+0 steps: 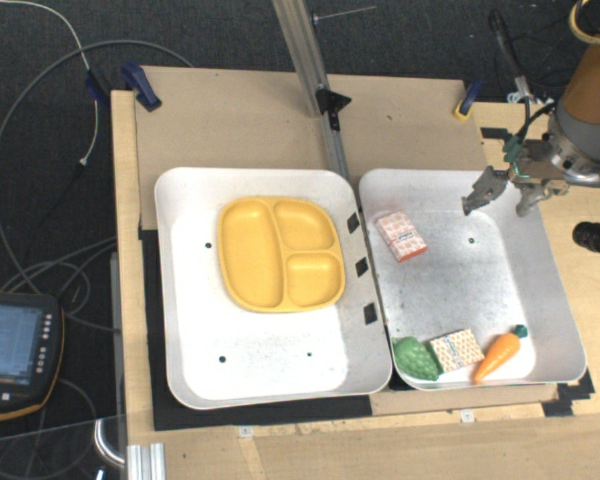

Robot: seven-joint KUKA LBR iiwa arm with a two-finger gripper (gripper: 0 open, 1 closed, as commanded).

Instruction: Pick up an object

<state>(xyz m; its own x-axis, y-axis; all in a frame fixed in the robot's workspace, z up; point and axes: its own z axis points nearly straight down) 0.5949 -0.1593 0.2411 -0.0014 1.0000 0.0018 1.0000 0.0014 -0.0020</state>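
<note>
My gripper [502, 197] hangs over the far right part of the right bin [540, 268], open, with nothing between its fingers. A small red-and-white carton [400, 236] lies in that bin's far left area, well left of the gripper. Along the bin's near edge lie a green toy vegetable [416, 357], a patterned small box [454, 349] and an orange carrot [497, 356] side by side.
The left bin [185, 298] holds a yellow divided plate [280, 252]. A metal post [305, 43] rises from the bench's far side between the bins. Blue clamps [140, 86] sit at the bench's far corners. A handheld pendant [15, 353] lies on the floor at left.
</note>
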